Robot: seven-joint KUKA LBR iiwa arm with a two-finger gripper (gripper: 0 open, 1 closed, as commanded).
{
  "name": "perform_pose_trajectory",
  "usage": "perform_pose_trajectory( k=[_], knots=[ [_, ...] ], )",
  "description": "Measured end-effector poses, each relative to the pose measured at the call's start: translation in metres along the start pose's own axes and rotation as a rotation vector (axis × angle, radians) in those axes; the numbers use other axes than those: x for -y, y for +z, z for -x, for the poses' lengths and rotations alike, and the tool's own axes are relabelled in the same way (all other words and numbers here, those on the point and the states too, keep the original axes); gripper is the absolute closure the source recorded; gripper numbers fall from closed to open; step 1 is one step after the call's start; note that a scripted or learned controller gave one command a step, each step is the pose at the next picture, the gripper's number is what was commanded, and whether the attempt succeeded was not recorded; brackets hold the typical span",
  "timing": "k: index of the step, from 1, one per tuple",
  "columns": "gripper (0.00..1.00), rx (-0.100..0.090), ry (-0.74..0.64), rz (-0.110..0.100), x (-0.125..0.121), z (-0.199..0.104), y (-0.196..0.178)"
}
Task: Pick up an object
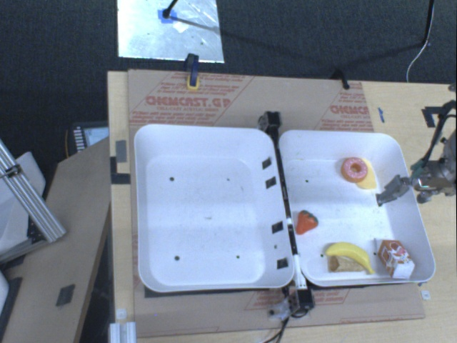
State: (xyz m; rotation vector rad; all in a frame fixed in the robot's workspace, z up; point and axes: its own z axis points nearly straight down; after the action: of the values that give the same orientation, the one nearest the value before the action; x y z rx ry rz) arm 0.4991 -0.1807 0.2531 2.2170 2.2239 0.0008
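Note:
The right bin (335, 143) holds a pink frosted donut (354, 168) lying against a yellow piece near its far right. A red strawberry (307, 221) sits by the divider. A yellow banana (351, 253) lies on a tan slice of bread (344, 264) at the front, with a small red and white carton (395, 258) in the front right corner. My gripper (392, 191) hangs over the bin's right rim, to the right of the donut and apart from every object.
The left bin (207, 206) stands beside the right one, joined by a black clipped divider (282, 206). Both rest on a cardboard sheet (214, 98). A yellow clamp (193, 73) and a metal plate (170, 20) lie beyond the bins.

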Motion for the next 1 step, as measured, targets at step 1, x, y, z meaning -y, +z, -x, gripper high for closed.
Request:
perform_pose_trajectory(
  k=[1],
  knots=[
    [0.00,0.003,0.003,0.002,-0.0244,0.0273,0.0190]
  ],
)
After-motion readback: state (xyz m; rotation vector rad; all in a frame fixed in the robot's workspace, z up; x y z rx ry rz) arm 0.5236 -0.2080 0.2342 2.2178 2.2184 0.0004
